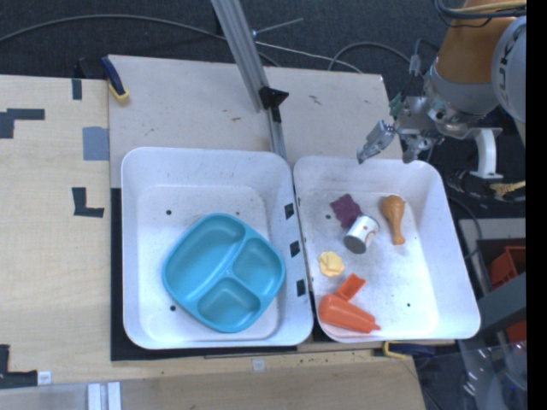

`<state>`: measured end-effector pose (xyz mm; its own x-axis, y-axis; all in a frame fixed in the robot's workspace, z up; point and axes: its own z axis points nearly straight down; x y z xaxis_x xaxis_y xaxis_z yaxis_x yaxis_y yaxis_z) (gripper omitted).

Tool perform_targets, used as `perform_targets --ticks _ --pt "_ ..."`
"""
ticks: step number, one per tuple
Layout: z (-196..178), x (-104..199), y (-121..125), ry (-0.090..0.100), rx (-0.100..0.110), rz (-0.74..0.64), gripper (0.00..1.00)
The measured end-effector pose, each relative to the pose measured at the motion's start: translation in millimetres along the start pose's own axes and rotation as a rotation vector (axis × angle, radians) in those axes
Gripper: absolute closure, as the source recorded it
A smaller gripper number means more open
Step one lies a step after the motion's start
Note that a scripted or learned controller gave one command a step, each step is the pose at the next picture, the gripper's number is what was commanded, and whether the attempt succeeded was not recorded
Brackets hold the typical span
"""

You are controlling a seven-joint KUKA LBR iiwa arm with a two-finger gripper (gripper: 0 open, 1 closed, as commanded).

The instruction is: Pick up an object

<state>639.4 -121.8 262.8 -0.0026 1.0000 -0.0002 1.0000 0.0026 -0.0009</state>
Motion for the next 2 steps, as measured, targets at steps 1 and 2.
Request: perform_targets --ticks 1,2 --pt "0 0 0 0.000 0.000 0.000 0.00" --pt "45 5 1 -0.001 0.005 0.000 0.00"
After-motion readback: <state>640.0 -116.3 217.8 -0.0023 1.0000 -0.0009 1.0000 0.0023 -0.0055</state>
